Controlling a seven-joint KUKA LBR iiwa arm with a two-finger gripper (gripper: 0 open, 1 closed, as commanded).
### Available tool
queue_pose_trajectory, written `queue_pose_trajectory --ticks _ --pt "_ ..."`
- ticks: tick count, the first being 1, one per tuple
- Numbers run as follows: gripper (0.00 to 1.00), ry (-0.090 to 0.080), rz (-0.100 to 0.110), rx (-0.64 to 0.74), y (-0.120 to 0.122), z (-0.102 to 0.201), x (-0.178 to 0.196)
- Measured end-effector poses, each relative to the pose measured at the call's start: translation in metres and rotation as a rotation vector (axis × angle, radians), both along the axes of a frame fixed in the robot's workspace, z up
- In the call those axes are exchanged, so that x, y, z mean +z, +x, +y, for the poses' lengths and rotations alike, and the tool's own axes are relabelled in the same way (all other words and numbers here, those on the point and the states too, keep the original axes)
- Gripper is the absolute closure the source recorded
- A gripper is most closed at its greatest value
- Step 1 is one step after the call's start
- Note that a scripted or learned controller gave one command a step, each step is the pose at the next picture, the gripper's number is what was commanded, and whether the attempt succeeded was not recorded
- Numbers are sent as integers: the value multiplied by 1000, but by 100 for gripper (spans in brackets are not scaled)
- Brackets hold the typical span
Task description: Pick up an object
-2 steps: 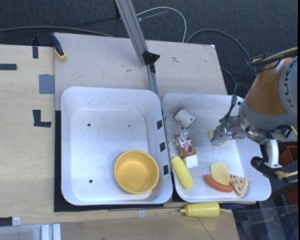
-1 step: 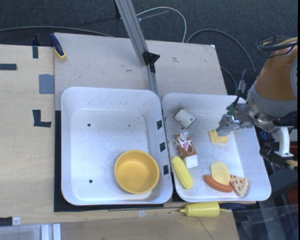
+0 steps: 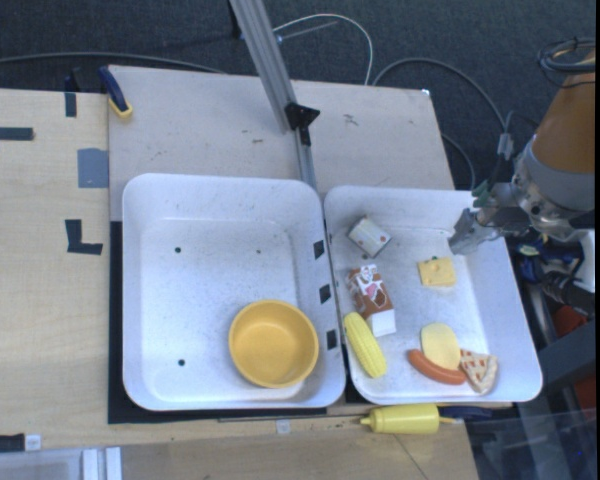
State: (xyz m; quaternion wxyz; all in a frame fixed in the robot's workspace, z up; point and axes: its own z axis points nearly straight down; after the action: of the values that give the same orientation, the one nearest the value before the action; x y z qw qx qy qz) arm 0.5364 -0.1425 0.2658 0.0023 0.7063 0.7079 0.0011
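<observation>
The gripper (image 3: pixel 468 233) sits at the right bin's (image 3: pixel 510 298) upper right edge. It is too blurry and small to tell how its jaws stand, and nothing can be seen between them. The grey arm (image 3: pixel 560 168) with its orange band comes in from the right.

Just below and left of the gripper lies a cheese (image 3: pixel 437 272) square, yellow, flat on the bin floor. It is near the gripper but not touching it. Farther left is a small white box (image 3: pixel 369 235), tilted. Below that lies a brown and white carton (image 3: pixel 370 298). A corn (image 3: pixel 365 345) cob lies beside the carton's lower end, near the bin's left wall. At the bottom right are a pale yellow piece (image 3: pixel 441 345), a red sausage (image 3: pixel 436 367) and a waffle (image 3: pixel 478 370) wedge, all close together.

The left bin (image 3: pixel 180 268) holds a yellow bowl (image 3: pixel 273 343), upright, at its lower right corner.

A yellow bottle (image 3: pixel 407 420) lies on its side on the bench (image 3: pixel 40 268), just below the right bin.
</observation>
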Motion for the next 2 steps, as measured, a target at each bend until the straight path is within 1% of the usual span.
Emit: queue_pose_trajectory --ticks 1,2 --pt "100 3 5 5 8 56 4" --pt "100 3 8 4 13 106 -14"
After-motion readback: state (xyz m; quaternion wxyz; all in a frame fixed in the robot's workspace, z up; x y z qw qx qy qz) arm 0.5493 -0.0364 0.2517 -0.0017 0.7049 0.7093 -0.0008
